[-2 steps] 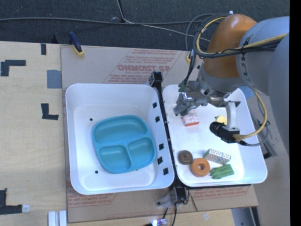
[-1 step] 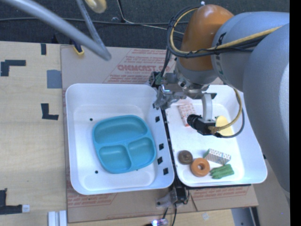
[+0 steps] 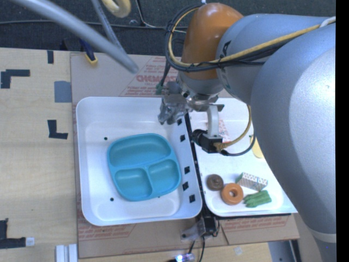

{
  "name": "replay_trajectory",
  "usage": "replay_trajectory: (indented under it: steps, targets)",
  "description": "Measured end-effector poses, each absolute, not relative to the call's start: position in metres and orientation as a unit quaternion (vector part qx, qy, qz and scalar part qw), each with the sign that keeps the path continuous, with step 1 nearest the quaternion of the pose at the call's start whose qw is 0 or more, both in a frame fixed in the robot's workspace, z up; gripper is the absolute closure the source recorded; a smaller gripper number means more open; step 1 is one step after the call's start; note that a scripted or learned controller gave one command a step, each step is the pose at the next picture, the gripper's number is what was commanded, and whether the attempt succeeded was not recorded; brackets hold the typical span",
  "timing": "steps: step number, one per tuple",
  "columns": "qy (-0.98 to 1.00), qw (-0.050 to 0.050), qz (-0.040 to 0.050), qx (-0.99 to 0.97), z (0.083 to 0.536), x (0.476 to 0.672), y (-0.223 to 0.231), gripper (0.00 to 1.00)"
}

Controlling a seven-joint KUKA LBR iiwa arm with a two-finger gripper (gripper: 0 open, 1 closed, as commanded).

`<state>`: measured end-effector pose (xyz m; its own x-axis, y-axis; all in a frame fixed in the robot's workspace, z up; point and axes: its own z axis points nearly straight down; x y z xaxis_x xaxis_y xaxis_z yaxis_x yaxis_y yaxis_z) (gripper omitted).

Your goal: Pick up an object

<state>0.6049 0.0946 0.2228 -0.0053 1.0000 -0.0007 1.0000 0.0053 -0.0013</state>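
Hovering my gripper [image 3: 173,115] over far end of divider btwn bins; finger state: can't tell. Objs sit near-right: orange ring [image 3: 233,193], brown donut [image 3: 214,182], green piece [image 3: 257,199]. Shift right + nearer, centre on ring, descend straight.

Colours shown: two white bins, left bin [image 3: 87,146] and right bin [image 3: 272,206], on a tan cardboard sheet [image 3: 109,75] with red print. Light blue divided tray [image 3: 143,166] in the left bin. In the right bin: brown ring [image 3: 214,182], orange ring [image 3: 233,193], green pod-shaped piece [image 3: 257,199], and white block [image 3: 254,180] with coloured speckles. Grey arm [image 3: 294,108] with orange band [image 3: 207,29]; yellow cable [image 3: 272,40]. Pale wood bench [image 3: 32,162] with dark tape marks.
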Motion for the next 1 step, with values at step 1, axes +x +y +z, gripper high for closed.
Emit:
replay_trajectory:
  steps: [1]
  targets:
    - [-0.708, 0.0, 0.0011, -0.706, 0.2235, 0.6043, 0.0923, 0.0]
